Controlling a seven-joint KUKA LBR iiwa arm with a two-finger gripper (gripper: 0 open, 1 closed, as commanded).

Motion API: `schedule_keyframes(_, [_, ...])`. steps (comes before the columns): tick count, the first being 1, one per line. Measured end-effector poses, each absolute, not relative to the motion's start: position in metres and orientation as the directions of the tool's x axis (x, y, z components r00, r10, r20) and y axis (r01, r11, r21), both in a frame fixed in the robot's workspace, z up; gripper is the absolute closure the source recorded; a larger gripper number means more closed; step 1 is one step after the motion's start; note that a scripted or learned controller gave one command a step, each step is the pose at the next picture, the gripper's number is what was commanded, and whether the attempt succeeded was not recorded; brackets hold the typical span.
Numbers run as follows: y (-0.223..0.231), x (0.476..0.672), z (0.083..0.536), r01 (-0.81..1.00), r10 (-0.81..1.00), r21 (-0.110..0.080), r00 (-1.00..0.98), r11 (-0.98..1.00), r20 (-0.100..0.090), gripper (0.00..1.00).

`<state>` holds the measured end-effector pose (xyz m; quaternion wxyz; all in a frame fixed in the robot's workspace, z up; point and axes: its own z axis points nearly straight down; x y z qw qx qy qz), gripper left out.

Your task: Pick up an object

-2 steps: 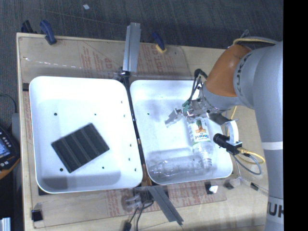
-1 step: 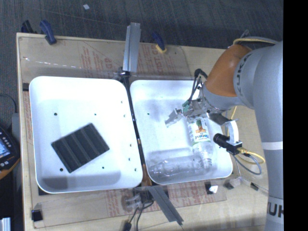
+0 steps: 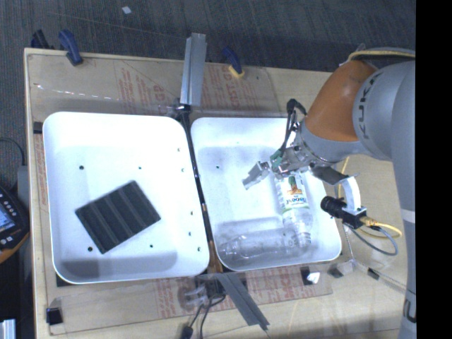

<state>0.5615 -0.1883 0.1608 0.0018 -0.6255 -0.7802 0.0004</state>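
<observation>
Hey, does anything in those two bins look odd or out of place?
Nothing spilled or broken. Both clear bottles lie on their sides in the right bin: one with a label, one along the near wall. A dark ridged pad sits askew in the left bin.

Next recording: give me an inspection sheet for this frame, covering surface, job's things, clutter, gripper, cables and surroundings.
Surface: wooden bench bearing a left bin and a right bin.
Job's things: dark ridged pad in left bin; two clear plastic bottles, upright-labelled bottle and lying bottle, in right bin.
Clutter: nothing seen.
Gripper: gripper low over right bin, beside the labelled bottle's top.
Cables: yellow cable at right.
Surroundings: blue clamps, dark floor.
</observation>
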Motion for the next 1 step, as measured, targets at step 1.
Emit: schedule_keyframes(1, [-0.2093,0.5582,0.1609,0.987,0.987,0.001,-0.158,0.158,-0.001,0.0])
